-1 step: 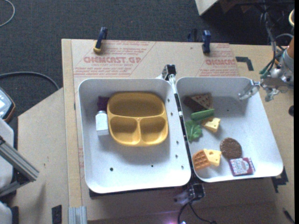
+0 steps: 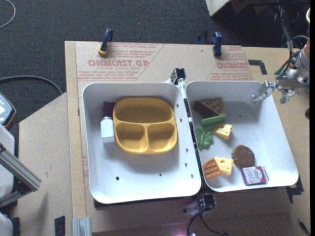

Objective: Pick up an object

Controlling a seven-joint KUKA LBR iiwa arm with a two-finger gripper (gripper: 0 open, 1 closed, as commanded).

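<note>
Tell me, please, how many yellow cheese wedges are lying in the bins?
2, both in the right bin: one cheese wedge mid-bin beside the green pieces, the other cheese wedge near the front, against the waffle. More could hide under other items.

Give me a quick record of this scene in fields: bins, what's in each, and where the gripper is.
left bin: shallow white bin
left bin contents: yellow three-compartment plastic tray; small white bottle touching its left edge; dark purple item, partly hidden
right bin: shallow white bin
right bin contents: brown toast slice; green bean pod; cheese wedge; leafy green piece; waffle piece; brown round patty; red-and-white packet
gripper: over right bin's upper right corner
</note>
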